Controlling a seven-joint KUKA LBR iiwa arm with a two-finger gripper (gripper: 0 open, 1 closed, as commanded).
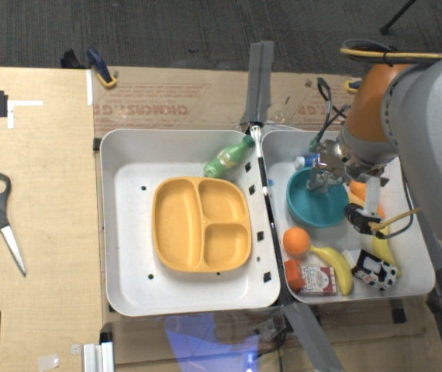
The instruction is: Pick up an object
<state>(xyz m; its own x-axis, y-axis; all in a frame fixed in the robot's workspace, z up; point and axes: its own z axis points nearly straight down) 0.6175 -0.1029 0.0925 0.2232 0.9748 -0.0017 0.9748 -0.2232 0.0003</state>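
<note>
Approach step of a pick. The gripper (323, 178) hangs low over the teal bowl (316, 200) in the right bin (419, 281), at the bowl's far rim. Orange (296, 241), banana (335, 263) and carton (312, 279) lie just beside the bowl. The next move likely calls for settling on one target and closing squarely on it

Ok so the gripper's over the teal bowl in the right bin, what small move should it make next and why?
Probably lower a little onto the far rim of the teal bowl. The gripper hangs just above that rim, inside the right bin, with nothing visibly held. Whether its grip is ready can't be read from here.
</note>
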